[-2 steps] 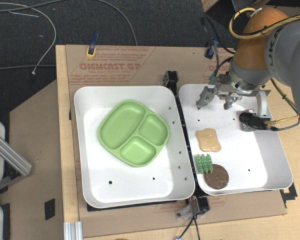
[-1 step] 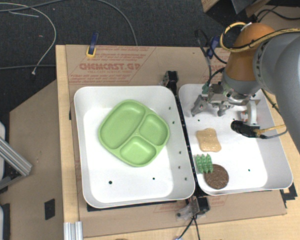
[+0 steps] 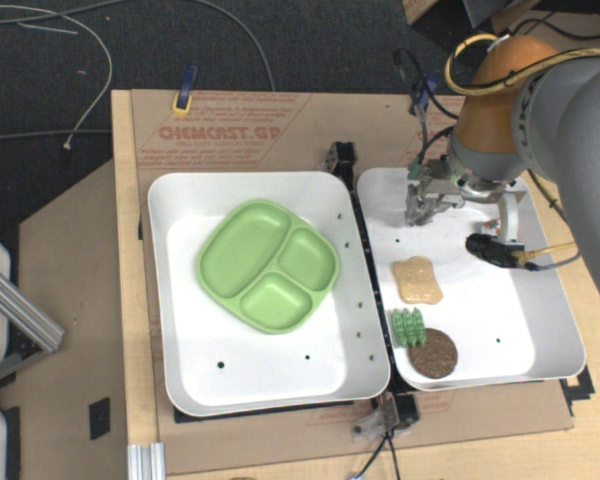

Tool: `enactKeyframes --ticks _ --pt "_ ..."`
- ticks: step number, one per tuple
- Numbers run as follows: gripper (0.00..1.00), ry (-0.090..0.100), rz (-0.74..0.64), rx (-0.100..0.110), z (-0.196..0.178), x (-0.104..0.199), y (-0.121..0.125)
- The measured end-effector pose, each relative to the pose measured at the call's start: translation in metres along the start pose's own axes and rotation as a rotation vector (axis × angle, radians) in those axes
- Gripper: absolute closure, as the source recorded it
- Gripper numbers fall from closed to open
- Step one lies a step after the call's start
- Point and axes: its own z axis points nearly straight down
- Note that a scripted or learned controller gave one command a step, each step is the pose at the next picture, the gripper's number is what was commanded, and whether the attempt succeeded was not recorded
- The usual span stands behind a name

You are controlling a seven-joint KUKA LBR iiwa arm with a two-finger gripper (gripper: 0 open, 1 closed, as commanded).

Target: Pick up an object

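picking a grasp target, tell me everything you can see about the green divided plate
The green divided plate is light green, looks like smooth plastic, with rounded corners and three compartments: one large at the upper left, two smaller at the right and bottom. It lies flat and right side up, turned diagonally, near the middle of the left bin, resting on the bin floor. Nothing lies in it or touches it otherwise.

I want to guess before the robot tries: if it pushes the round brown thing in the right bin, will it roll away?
Probably not. The round brown thing seems to lie flat like a disc, so it would likely slide instead. It touches the green ridged piece, which might get nudged too. It looks small, so probably light.
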Motion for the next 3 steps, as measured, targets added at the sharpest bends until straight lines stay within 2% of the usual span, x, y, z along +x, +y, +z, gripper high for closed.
enactKeyframes --ticks 2,3 --pt "1.0 -0.002 -0.001 -0.005 -0.09 0.0 -0.004" --pt "1.0 -0.002 -0.002 -0.008 -0.155 0.001 0.002"
